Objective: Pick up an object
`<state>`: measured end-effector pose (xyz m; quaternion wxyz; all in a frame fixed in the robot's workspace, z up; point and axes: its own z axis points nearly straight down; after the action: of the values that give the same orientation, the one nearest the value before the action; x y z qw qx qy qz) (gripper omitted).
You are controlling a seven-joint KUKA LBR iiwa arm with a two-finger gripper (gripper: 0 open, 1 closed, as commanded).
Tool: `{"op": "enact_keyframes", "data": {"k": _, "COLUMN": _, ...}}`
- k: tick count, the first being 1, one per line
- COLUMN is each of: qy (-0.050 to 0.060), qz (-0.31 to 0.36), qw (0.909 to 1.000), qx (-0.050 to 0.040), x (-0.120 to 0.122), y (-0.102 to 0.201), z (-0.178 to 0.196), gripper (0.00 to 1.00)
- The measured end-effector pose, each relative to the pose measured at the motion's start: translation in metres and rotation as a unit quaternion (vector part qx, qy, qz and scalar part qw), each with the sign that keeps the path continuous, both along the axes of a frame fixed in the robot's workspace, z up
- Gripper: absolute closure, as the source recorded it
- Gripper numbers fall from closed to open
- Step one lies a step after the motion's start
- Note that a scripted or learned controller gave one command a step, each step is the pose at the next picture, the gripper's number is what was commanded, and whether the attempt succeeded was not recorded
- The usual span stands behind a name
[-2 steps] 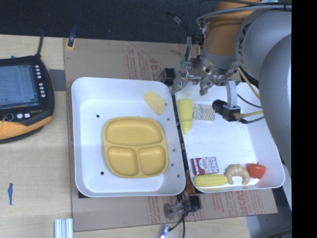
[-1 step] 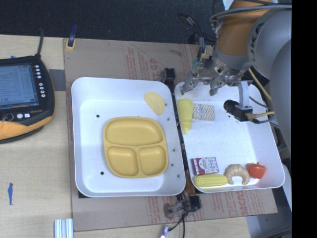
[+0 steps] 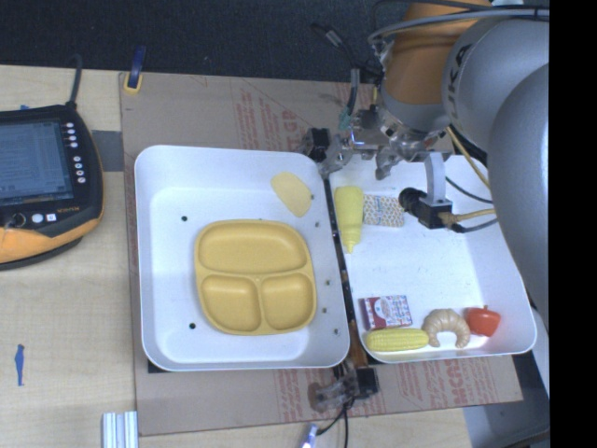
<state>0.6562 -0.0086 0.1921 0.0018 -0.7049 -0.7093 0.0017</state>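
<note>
The arm (image 3: 485,82) enters from the upper right of the frame, its orange band above the wrist. The gripper (image 3: 359,161) sits at the top edge of the right bin (image 3: 448,269), near the divide between the two bins. Its two fingers (image 3: 334,157) are spread apart, one on each side of a gap, and nothing lies between them.

Right bin contents:
- A yellow bottle (image 3: 349,217) lies at the bin's upper left, against the left wall, just below the gripper and not touching it.
- A patterned packet (image 3: 383,210) lies just right of the bottle, touching it or nearly so.
- A red-and-white box (image 3: 386,312) lies in the lower part of the bin.
- A corn cob (image 3: 397,341) lies along the lower wall, just below the box.
- A croissant (image 3: 448,326) lies right of the corn cob.
- A tomato (image 3: 482,321) lies just right of the croissant, in the lower right corner.

Left bin (image 3: 163,250) contents:
- A yellow tray (image 3: 254,275) with three compartments lies at centre.
- A pale yellow chip (image 3: 292,193) lies at the upper right, near the shared wall.

Both bins rest on brown cardboard (image 3: 233,110) on the table (image 3: 65,343). A control pendant (image 3: 42,180) lies at the left edge of the frame.
</note>
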Motion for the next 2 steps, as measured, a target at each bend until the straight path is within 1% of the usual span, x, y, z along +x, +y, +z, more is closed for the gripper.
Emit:
{"op": "enact_keyframes", "data": {"k": 1, "qy": 0.001, "qz": 0.001, "qw": 1.0000, "qx": 0.0001, "x": 0.0001, "y": -0.0008, "z": 0.0106, "gripper": 1.00}}
{"op": "enact_keyframes", "data": {"k": 2, "qy": 0.001, "qz": 0.001, "qw": 1.0000, "qx": 0.0000, "x": 0.0001, "y": -0.0008, "z": 0.0105, "gripper": 0.00}}
